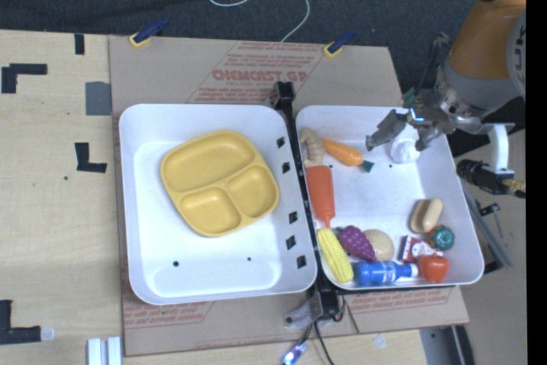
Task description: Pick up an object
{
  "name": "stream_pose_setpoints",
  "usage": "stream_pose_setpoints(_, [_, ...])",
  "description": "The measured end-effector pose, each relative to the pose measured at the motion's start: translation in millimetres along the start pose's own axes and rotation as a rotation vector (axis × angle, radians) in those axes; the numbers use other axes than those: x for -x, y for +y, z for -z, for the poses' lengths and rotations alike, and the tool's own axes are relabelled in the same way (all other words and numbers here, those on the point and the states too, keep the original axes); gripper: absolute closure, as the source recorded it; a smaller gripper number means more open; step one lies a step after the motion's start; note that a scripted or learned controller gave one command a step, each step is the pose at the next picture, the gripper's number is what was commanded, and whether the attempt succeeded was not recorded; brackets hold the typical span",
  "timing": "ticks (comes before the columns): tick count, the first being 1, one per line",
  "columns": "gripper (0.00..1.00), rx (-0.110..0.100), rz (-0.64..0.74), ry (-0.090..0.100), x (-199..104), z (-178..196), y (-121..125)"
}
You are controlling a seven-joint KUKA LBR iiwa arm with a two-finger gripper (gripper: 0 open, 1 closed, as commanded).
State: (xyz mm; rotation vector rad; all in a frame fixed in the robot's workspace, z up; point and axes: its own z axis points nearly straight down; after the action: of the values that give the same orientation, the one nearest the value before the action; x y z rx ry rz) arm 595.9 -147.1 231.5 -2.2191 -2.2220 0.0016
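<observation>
Two bins sit side by side on a cardboard sheet (256, 73). The left bin (145, 269) holds a divided plate (220, 182). In the right bin (461, 209), a carrot (344, 153) lies near the far left corner, a hot dog (321, 194) along the left wall, and a corn cob (334, 256), grapes (356, 242) and bottle (382, 273) crowd the near edge. The gripper (402, 131) hangs over the far right part.
</observation>
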Motion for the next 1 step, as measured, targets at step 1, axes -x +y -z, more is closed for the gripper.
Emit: stream_pose_setpoints(1, [0.00,0.003,-0.003,0.001,-17.1,81.7,-115.8])
